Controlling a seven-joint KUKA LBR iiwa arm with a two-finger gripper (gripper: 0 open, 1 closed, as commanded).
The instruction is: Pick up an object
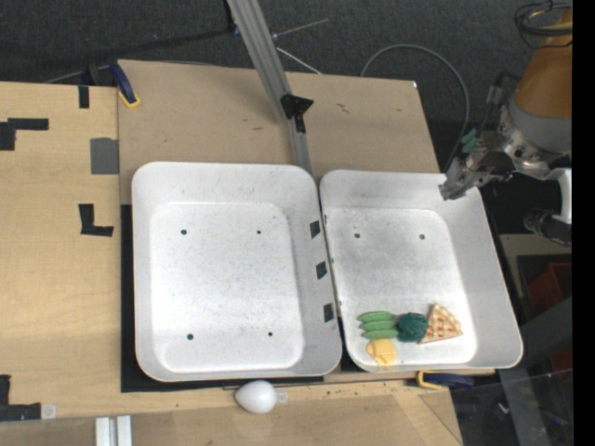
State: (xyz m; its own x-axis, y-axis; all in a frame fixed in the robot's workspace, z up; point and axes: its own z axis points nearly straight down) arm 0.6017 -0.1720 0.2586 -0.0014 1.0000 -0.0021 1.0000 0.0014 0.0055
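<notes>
Nearest the camera, a white egg lies on the bench just outside the left bin, at that bin's 6 o'clock. Four small toy foods huddle at 6 o'clock in the right bin: a green pod, a dark green lump, a yellow piece and a waffle wedge, all touching or nearly so.

They look like light, stiff plastic, probably smooth and apt to slip or skate on the bin floor. My judgement is that the wedge, on the cluster's 3 o'clock side with open floor beyond it, offers the cleanest hold, pinched across its straight edges.

At the right bin's 1 o'clock corner hangs the gripper, well apart from the toys; whether it is spread or closed I cannot tell.
</notes>
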